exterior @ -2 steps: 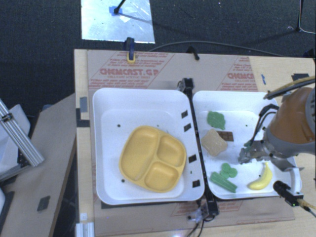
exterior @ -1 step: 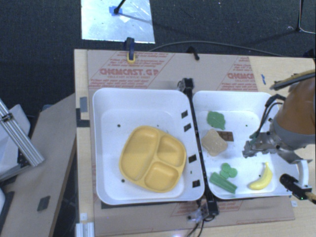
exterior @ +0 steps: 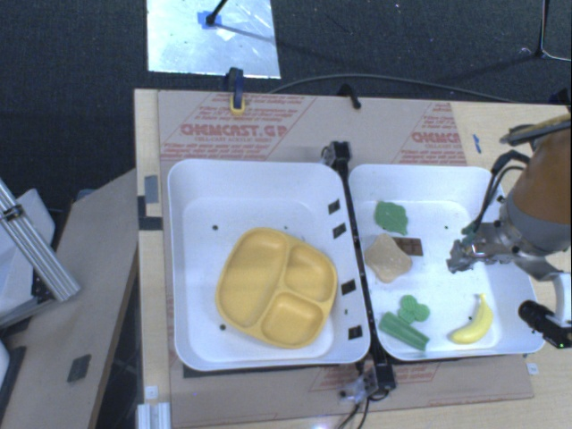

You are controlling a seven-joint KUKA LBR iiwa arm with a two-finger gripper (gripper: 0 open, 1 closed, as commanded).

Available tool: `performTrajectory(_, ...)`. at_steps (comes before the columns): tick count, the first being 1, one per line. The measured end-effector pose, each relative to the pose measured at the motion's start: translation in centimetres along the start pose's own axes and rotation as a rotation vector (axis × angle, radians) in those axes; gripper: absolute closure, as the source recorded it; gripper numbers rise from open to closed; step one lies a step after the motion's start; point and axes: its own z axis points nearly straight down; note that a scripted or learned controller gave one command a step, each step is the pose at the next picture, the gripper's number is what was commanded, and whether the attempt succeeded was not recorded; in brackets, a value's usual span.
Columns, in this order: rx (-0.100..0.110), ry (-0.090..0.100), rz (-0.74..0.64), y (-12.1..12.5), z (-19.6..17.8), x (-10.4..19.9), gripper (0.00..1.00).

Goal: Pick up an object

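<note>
Gripper (exterior: 458, 259): above the right bin (exterior: 447, 190), toward its right edge, at mid-height; too small and dark to tell its opening, and nothing seen in its hold.
Banana (exterior: 474, 322): yellow, lying near the right bin's front right corner, nearest the tool, apart from the other pieces.
Green pieces: one (exterior: 391, 215) toward the back of the right bin; another (exterior: 407, 322) by the front edge, near the divider.
Tan block (exterior: 387, 259): mid-bin, close to the divider, touching a small brown piece (exterior: 409, 247).
Left bin (exterior: 259, 181): carries a yellow divided tray (exterior: 277, 286).
Step in hand: approach, nothing lifted yet.
Best target, by judgement: banana, being close and free-standing.
Doing it well: centre over the curved middle, close across the narrow width, descend straight, clear of the bin wall.
Risk: rolling or slipping off the curve if gripped near the tip.
</note>
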Motion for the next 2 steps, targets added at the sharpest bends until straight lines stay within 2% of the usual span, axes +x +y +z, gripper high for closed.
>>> performTrajectory(1,-0.002,-0.001,0.000,0.2,-5.2,0.0,1.00)
performTrajectory(2,0.002,0.003,-0.006,1.2,-5.8,4.8,1.00)
